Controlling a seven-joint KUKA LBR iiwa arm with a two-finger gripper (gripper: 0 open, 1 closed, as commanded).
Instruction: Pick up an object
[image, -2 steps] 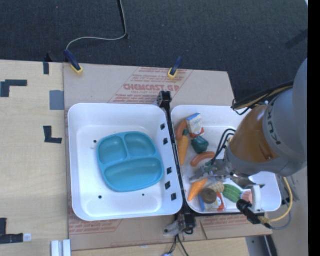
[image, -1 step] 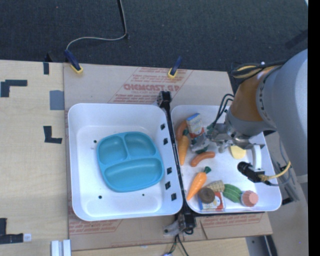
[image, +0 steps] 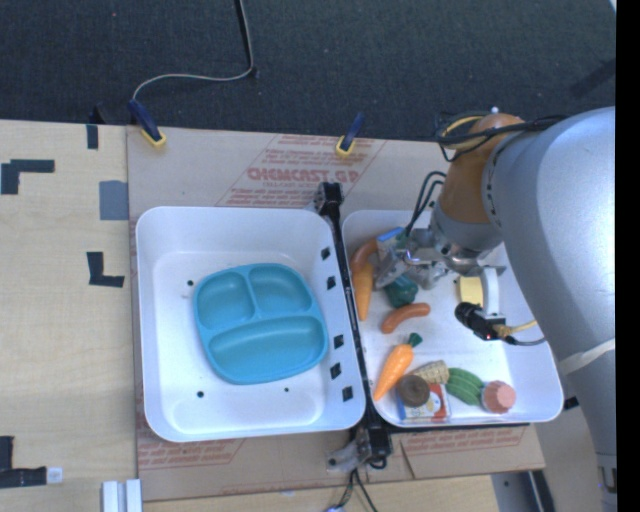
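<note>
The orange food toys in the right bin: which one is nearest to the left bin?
The long orange piece lying along the right bin's left wall. The sausage and the green-topped carrot lie further inside.

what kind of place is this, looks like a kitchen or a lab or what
Most likely a robotics lab bench set up for grasping trials, not a kitchen. Two white bins sit on cardboard clamped to the bench, the food in the right bin looks like toys, such as a carrot, and the gripper hangs over them.

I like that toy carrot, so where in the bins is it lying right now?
The carrot lies in the right bin, toward its near left part, just below the sausage and left of the corn cob.
</note>
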